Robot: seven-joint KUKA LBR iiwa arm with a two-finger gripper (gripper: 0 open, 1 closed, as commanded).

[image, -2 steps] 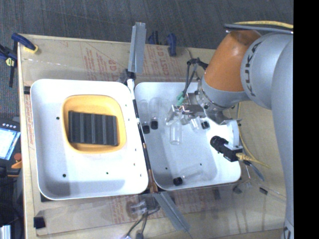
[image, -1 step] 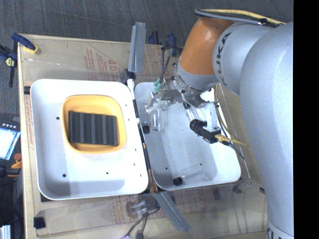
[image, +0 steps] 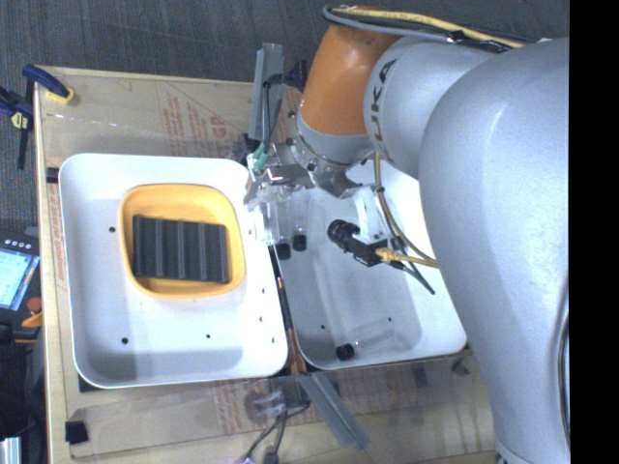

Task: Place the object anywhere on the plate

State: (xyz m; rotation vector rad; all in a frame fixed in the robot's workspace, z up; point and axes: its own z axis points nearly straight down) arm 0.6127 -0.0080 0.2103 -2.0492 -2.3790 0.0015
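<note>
Two white bins (image: 87, 356) rest on a wooden bench (image: 145, 104).

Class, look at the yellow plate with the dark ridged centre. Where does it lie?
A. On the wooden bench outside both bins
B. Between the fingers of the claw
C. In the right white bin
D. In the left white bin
D: the yellow plate rests flat on the floor of the left bin, while the claw is over the right bin.
</note>
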